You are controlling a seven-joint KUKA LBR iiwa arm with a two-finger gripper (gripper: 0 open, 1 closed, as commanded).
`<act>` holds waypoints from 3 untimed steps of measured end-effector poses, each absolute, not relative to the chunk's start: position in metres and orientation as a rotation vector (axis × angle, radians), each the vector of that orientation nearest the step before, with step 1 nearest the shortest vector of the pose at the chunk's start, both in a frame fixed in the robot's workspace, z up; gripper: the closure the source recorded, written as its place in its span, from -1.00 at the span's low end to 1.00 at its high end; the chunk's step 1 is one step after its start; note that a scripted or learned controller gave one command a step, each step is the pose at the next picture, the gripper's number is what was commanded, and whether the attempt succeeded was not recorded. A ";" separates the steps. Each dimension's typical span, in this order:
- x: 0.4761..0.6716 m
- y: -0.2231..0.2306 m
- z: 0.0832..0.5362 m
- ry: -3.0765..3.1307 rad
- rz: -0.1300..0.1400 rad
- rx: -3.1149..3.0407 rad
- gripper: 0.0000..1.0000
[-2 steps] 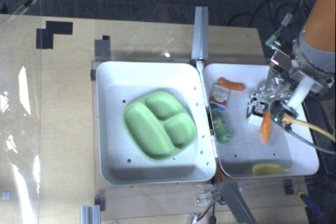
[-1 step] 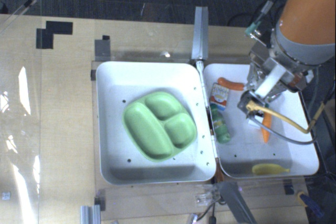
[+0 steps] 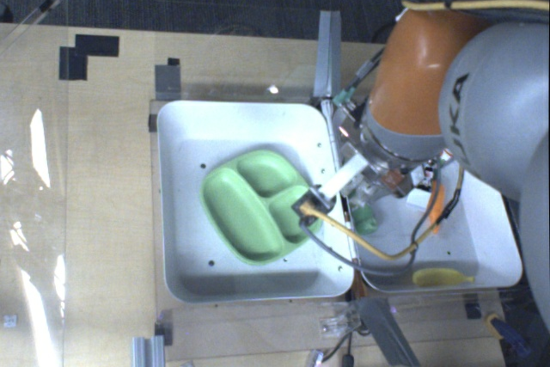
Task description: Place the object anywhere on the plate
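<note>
A small green object (image 3: 366, 220) is lying in the right bin (image 3: 490, 245), close against the wall it shares with the left bin (image 3: 185, 185). It is sitting just under the hand (image 3: 382, 189), which is hanging over that same side. I am judging this to be the thing to move, though a flat yellow piece (image 3: 440, 277) is also lying near the right bin's front edge, apart from the hand. The wrist is covering the hand, so I cannot tell whether it is open or gripping anything. The green plate (image 3: 232, 211) is lying in the left bin, just across the dividing wall. The coming move is therefore calling for a short carry toward the view's left.
</note>
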State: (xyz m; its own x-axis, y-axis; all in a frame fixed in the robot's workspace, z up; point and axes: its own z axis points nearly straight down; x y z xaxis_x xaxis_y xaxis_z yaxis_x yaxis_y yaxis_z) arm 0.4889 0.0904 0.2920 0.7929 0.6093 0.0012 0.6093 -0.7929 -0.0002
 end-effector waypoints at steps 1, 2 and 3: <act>0.487 0.104 0.227 -1.025 -0.001 -2.969 1.00; 0.509 0.137 0.247 -1.006 -0.005 -2.975 1.00; 0.492 0.132 0.182 -1.035 0.001 -2.965 1.00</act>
State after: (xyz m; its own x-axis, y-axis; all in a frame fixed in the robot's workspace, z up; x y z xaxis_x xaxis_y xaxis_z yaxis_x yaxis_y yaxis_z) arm 0.4917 0.1322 0.1816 0.7827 0.6224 0.0000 0.6224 -0.7827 -0.0014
